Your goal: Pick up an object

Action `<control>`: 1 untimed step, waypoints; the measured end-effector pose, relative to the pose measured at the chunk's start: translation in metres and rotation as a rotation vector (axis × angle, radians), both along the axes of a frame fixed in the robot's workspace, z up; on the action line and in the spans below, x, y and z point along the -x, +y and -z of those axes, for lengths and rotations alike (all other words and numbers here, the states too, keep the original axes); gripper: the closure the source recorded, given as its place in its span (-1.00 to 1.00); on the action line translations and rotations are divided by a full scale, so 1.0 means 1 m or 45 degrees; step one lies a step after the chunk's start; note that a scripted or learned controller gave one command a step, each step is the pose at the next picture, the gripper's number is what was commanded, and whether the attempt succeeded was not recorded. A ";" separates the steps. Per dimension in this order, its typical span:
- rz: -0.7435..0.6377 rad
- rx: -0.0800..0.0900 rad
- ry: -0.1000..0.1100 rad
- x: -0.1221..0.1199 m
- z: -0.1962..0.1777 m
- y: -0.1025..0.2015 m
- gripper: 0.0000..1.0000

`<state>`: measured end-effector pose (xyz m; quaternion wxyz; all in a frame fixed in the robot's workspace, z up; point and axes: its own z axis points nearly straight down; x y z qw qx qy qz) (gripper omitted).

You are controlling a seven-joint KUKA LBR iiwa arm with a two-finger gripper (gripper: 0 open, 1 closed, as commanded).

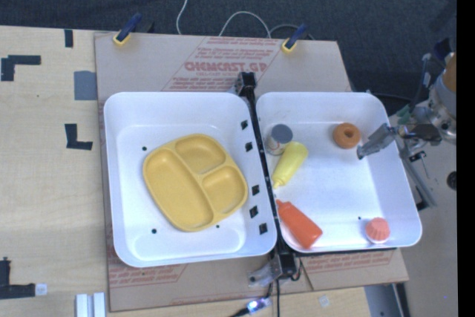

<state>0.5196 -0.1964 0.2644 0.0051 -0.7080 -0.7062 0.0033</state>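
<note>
the hand (380, 141) sits at the right rim of the right bin (393, 182), coming in from the right at the end of the arm (445, 96); one grey finger (375, 142) pokes out over the bin's edge, and whether the hand is released or clenched i cannot tell from here; nothing shows between its fingers.

just to the left of the hand, and a touch further back, lies a small brown doughnut (346, 135) on the white floor of the bin, near the hand but apart from it; further left again, against the divider between the bins, stands a little grey can (280, 136), and touching it on the near side lies a yellow bottle (289, 163), tilted on its side; well in front of the hand and to its left, by the bin's near left corner, lies an orange bottle (298, 224), also on its side; almost straight in front of the hand, in the near right corner, sits a small pink cupcake (378, 230), well apart from the rest.

far to the hand's left is the left bin (122, 159), and in it a yellow plate (194, 180) with three compartments, lying flat and turned at a slant; both bins rest on a brown cardboard sheet (223, 63) held at the back by two clamps (128, 28) on the surface (44, 182).
</note>
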 end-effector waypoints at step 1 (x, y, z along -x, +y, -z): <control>-0.005 0.003 -0.013 -0.002 -0.006 0.000 -1.00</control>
